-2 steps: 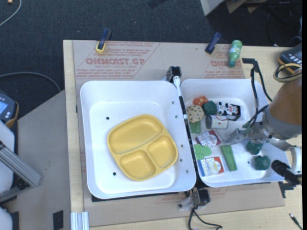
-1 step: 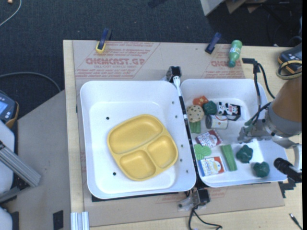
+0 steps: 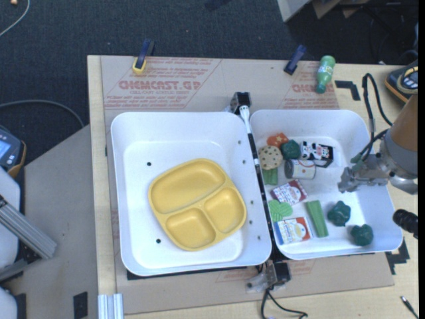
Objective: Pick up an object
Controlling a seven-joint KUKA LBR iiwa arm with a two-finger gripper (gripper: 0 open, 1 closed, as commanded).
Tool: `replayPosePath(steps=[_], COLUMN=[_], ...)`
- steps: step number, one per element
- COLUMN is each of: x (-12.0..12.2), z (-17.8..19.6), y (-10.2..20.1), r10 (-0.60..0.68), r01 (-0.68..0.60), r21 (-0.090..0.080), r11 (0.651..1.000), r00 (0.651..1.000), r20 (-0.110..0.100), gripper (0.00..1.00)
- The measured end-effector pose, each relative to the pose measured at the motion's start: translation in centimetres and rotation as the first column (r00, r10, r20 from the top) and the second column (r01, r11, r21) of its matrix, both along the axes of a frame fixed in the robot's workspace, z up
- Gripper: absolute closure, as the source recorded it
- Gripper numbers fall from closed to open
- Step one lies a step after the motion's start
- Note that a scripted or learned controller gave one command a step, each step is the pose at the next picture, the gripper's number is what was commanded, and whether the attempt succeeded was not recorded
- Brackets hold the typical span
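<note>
With the gripper (image 3: 350, 180) over the right bin (image 3: 352, 121), finger state indeterminate, and the nearest dark green object (image 3: 339, 212) just below, a descent may clip the bin's crowded contents.

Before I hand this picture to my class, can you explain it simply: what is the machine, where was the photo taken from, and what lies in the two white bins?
One camera looks down at a slant on a bench. The grey robot arm reaches in from the right; its gripper hovers over the right bin, and nothing shows between its fingers. That bin holds small items: dark green toys, a green block, small printed packets, a round biscuit-like piece. The left bin holds a yellow divided tray. A green bottle lies outside, behind the bins.
</note>
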State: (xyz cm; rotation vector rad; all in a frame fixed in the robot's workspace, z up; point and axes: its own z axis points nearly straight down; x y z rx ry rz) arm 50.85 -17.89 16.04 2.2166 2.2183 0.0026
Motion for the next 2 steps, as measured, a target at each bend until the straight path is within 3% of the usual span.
replayPosePath(steps=[1, 2], x=[0.75, 0.82], z=[6.19, 6.47], y=[-0.32, -0.32], r10=[0.001, 0.001], r01=[-0.001, -0.001], r21=[-0.001, 0.001], r11=[1.0, 1.0], r00=[1.0, 1.0], r20=[0.003, -0.002], gripper=[1.0, 1.0])
